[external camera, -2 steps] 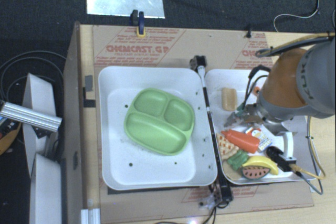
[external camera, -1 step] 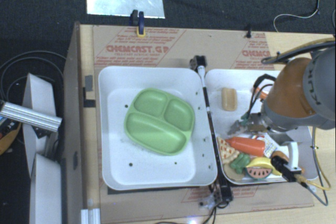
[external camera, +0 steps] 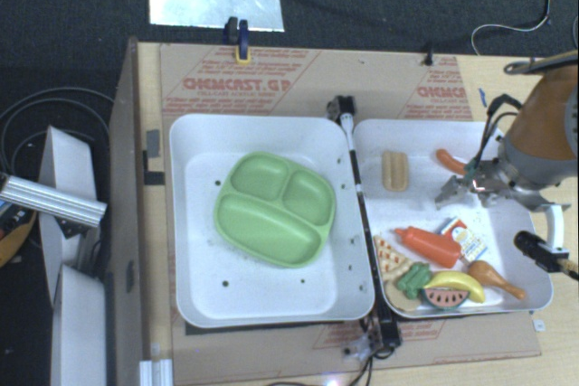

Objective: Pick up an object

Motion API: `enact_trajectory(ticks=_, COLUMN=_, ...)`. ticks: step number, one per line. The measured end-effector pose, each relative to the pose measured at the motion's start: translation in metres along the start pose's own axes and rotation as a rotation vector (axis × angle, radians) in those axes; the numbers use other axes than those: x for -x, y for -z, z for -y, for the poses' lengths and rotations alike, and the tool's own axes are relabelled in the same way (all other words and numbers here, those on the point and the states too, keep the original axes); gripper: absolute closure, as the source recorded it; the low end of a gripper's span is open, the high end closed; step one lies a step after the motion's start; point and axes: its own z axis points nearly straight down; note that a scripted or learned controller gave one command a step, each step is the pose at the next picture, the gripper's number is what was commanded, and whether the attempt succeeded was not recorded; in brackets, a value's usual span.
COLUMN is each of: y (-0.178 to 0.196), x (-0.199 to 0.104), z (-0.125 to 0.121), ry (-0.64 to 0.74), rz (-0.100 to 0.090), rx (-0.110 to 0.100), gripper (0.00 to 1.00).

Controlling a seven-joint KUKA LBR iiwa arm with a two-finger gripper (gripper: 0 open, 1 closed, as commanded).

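Yellow banana (external camera: 460, 286), red-ended, lies among toys in right bin (external camera: 534, 301).

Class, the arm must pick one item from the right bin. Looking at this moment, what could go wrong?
1. The items lie crowded: the red ketchup bottle, yellow banana and brown drumstick touch, so a grab may catch two.
2. The gripper hangs beside the orange hot dog sausage, near the white bin's back wall; it might knock the wall.

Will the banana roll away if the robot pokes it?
Probably not far. The banana is curved, so it would likely rock or spin rather than roll. It also lies packed against the watermelon slice and drumstick, which should block it. It looks like smooth plastic, maybe slippery.
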Motion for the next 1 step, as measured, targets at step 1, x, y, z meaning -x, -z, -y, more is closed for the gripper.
enact_trajectory(ticks=1, y=0.0681, x=-0.0433, z=0.0813, ry=0.004, rz=-0.008, rx=-0.007, gripper=0.0)
